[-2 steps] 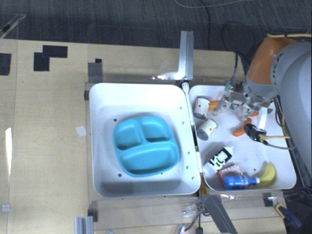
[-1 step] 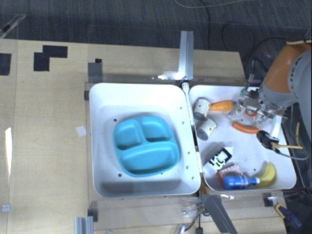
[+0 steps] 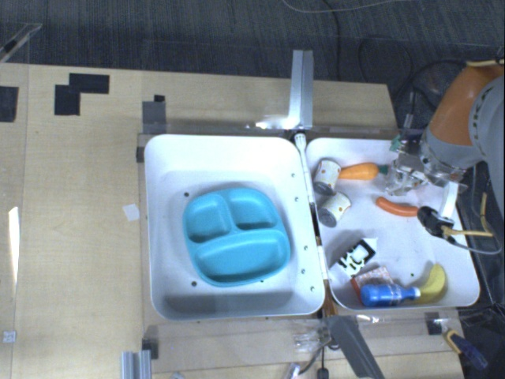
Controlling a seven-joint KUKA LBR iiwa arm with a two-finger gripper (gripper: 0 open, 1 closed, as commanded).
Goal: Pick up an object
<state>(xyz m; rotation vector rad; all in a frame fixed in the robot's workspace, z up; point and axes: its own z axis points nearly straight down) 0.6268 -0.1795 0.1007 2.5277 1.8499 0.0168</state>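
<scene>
- The gripper (image 3: 404, 178) hangs low over the top right part of the right bin (image 3: 410, 247), at the right of the pic. Can't tell if it's open or closed, and nothing seen in its grip.
- Nearest things to grab: the carrot (image 3: 359, 172) just to its left, and a red-orange stick (image 3: 397, 207) just below it. Prob. one of these is the pick, but can't tell which.
- Could go wrong: the gripper sits btw the two, so it may come down on bare bin floor and close on air.
- Both are thin and round, so a push on the side could roll them away.
- The carrot's left end is near a white cup (image 3: 325, 170). A bump there could knock the cup over to the 2nd white cup (image 3: 335, 205).
- The bin's top wall is close. A grab too far up could hit it.
- Blue bottle (image 3: 387, 294) and banana (image 3: 432, 283) lie far off at the bottom. The blue plate (image 3: 237, 235) is alone in the left bin (image 3: 166, 212).
</scene>
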